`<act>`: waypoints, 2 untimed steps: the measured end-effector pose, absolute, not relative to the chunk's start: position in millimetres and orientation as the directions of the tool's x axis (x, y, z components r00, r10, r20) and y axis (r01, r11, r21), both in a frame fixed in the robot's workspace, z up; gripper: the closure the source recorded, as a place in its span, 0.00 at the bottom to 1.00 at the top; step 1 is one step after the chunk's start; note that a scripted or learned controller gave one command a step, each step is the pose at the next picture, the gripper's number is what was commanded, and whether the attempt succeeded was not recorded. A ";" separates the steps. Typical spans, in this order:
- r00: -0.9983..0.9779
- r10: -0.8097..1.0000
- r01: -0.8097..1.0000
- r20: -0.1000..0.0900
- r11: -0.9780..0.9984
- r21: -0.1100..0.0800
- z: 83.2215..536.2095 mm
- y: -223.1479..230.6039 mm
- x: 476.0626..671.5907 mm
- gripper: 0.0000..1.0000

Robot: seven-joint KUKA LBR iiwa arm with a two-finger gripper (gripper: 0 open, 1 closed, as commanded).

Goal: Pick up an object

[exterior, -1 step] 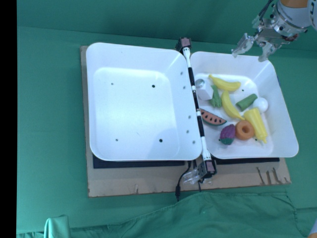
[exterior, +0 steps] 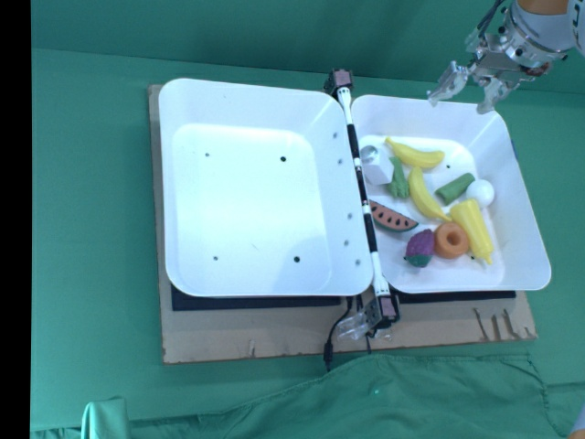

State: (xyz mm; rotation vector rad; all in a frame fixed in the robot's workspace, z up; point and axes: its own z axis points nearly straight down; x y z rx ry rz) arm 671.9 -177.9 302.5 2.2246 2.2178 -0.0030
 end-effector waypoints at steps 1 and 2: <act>0.005 1.000 1.000 -0.002 -0.005 -0.006 256.7 -186.3 668.7 0.00; 0.003 1.000 1.000 -0.002 -0.003 -0.005 210.5 -184.6 662.7 0.00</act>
